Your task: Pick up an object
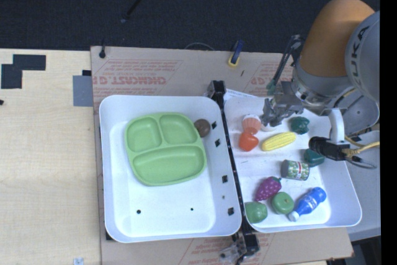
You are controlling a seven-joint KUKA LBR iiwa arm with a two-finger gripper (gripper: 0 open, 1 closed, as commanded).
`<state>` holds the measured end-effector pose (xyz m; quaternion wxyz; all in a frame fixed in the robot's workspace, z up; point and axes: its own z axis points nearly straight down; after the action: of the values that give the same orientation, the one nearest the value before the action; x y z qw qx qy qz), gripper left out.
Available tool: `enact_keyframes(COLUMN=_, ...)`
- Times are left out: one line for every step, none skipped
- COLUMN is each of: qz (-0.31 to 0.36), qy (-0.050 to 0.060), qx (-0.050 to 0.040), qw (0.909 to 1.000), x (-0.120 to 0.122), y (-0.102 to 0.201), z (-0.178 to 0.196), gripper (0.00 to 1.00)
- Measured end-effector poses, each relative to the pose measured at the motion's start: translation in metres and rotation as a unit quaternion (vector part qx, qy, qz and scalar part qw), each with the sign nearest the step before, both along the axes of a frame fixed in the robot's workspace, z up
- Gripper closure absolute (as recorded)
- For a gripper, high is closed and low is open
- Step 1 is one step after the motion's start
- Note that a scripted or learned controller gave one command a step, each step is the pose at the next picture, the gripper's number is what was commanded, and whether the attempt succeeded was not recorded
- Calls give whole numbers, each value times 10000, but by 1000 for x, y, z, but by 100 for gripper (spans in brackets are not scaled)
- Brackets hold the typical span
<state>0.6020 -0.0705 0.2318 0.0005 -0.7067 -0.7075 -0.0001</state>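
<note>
My gripper (271, 119) hangs low over the back of the right bin (347, 208). It is just right of a pale pink cup (250, 123) and just above a yellow corn cob (278, 141). A red-orange piece (247, 142) lies left of the corn, and a dark teal piece (299, 125) lies to the gripper's right. Nothing is visibly held by the gripper.
Farther forward in the right bin lie a small can (295, 169), purple grapes (268, 188), a green apple (283, 202), a green lump (255, 212), a blue bottle (308, 203) and another teal piece (313, 158). The left bin (118, 208) holds a green divided plate (165, 148) and a brown ball (202, 127).
</note>
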Motion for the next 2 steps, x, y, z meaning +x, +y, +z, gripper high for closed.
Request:
enact_keyframes(qz=-12, qy=18, qx=-6, qw=10000, x=0, y=-10, z=-13, gripper=100)
enact_keyframes(qz=-23, qy=17, qx=-3, qw=10000, x=-3, y=-9, z=-14, gripper=100)
